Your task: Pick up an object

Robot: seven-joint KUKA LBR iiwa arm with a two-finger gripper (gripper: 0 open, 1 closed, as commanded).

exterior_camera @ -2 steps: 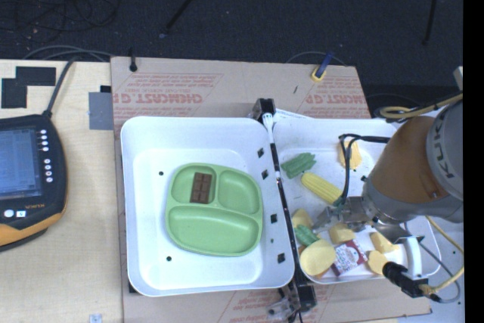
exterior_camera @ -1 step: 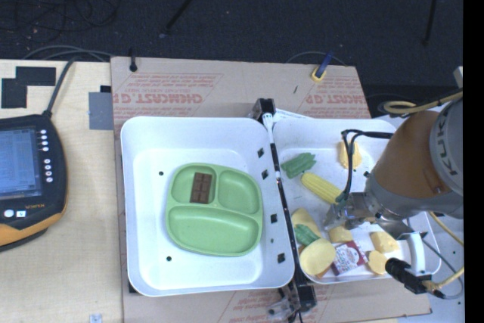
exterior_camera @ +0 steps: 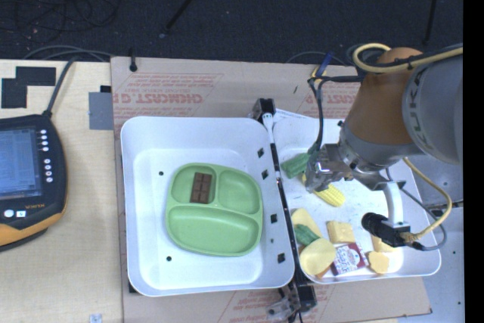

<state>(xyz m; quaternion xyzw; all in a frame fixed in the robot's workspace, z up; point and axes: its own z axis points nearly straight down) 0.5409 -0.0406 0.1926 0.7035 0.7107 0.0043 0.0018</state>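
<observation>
While the arm (exterior_camera: 408,110) reaches in over the right bin (exterior_camera: 423,265), the end effector (exterior_camera: 321,176) hangs low just above a yellow corn piece (exterior_camera: 331,197); whether it is apart or together cannot be told. Beside the corn lie a green leafy item (exterior_camera: 296,163), yellow pieces (exterior_camera: 340,231) and a red-and-white packet (exterior_camera: 349,260). The left bin (exterior_camera: 144,155) holds a green divided tray (exterior_camera: 215,231) with a brown block (exterior_camera: 201,187) in its upper-left compartment.

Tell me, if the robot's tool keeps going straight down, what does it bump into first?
Probably the small yellow corn-like toy piece, which lies right under the tool in the right white bin. Depth is hard to judge.
</observation>
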